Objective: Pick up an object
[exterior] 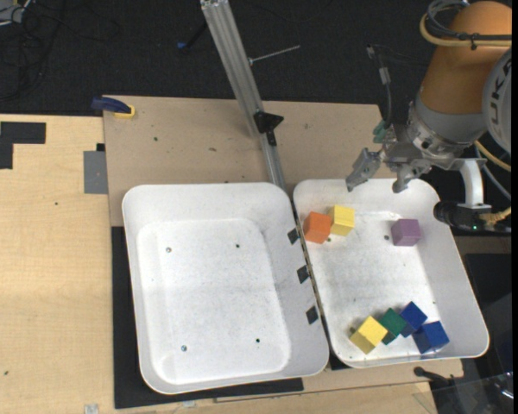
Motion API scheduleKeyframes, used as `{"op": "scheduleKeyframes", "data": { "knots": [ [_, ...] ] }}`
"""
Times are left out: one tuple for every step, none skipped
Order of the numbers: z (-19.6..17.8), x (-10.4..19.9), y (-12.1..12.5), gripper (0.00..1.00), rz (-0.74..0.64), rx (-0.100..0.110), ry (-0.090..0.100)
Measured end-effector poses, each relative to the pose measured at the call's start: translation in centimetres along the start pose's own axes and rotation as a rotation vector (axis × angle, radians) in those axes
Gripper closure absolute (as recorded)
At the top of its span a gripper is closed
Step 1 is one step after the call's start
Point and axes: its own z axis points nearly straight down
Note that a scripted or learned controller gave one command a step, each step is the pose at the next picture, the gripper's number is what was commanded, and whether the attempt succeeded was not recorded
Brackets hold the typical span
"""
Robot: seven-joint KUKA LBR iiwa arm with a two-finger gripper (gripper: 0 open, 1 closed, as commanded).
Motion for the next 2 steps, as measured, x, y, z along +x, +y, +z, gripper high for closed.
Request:
{"op": "scheduleKeyframes", "data": {
  "knots": [
    [0.0,0.0,0.0,0.0,0.0,0.0,0.0],
    [4.4,0.2,0.2,0.0,0.001,0.005,0.0]
  ]
}}
